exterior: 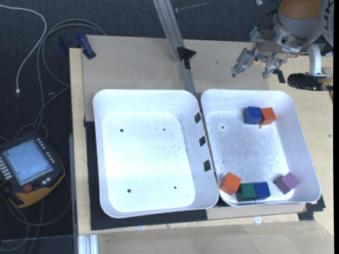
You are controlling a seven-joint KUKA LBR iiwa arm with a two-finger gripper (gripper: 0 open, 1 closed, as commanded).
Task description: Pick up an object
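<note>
My gripper (pixel 256 66) hangs above the bench just beyond the far rim of the right bin (pixel 302 142), fingers spread open with nothing between them. In that bin, a blue block (pixel 252 115) and an orange block (pixel 268 115) sit touching near the far side, below the gripper. Along the near rim lie an orange block (pixel 230 183), a green block (pixel 246 191), a blue block (pixel 261 189) and a purple block (pixel 286 182).
The left bin (pixel 106 142) sits beside the right one, joined by black clips. A metal pole (pixel 172 30) slants up behind the bins. A teach pendant (pixel 26 165) and cables lie off the bench at left.
</note>
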